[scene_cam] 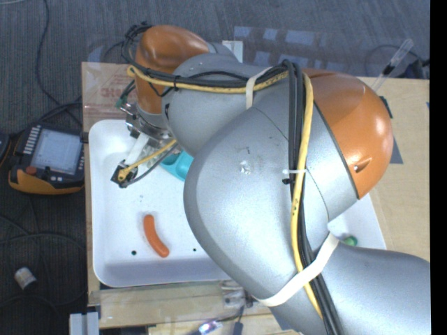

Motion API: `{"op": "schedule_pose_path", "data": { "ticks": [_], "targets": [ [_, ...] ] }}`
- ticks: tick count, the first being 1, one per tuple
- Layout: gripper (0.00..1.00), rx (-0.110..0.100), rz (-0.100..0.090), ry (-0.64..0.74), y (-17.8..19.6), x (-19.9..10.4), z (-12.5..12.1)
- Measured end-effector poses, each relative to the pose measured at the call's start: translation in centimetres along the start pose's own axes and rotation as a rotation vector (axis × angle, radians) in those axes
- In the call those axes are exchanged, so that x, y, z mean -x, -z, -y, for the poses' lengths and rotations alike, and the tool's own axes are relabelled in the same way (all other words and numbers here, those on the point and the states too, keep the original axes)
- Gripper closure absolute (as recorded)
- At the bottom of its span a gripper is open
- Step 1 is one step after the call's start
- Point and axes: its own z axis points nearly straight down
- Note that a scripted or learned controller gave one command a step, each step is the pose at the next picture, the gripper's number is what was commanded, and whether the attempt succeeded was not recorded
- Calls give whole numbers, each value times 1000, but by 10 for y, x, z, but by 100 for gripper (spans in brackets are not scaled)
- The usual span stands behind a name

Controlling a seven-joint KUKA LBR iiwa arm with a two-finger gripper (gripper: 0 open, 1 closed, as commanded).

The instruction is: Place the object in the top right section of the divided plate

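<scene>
- The arm (279,187) covers the right bin and part of the left bin (105,194). Its gripper (145,137) hangs near the left bin's far edge, and I cannot tell whether it is released or clenched.
- A teal piece (179,165), perhaps the divided plate, peeks out beside the gripper.
- The orange sausage (156,236), likely the object, lies free by the near edge, well apart from the gripper. Its long axis runs roughly far-to-near.

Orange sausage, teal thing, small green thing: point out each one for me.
orange sausage (156,236), camera view, on its middle.
teal thing (179,165), camera view, on its visible left part.
small green thing (348,241), camera view, on its visible part.
</scene>
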Motion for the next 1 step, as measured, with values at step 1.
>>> {"op": "schedule_pose_path", "data": {
  "ticks": [1],
  "targets": [
    [100, -4, 10, 5, 6, 1, 3]
  ]
}}
